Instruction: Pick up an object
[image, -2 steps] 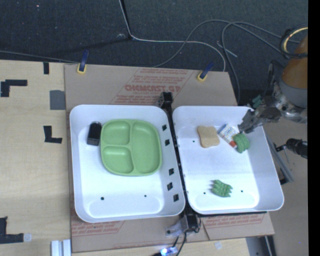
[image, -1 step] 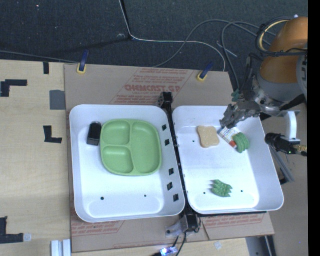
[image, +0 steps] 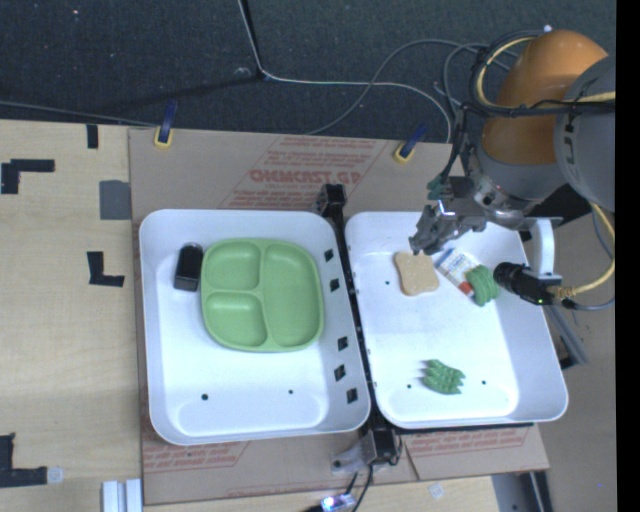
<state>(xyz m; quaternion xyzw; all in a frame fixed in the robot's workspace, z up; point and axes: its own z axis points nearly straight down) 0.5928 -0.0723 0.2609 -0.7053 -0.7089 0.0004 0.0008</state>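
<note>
In the right bin lie a tan toast-shaped piece, a green leafy toy near the front, and a green-capped bottle with a white and red label. My gripper hangs over the bin's far part, just above the far edge of the toast piece and left of the bottle. Its dark fingers point down and nothing shows between them.
The left bin holds a green divided plate and a small black block at its left. Black clips run along the seam between the bins. Cables trail across the dark backdrop behind the bench.
</note>
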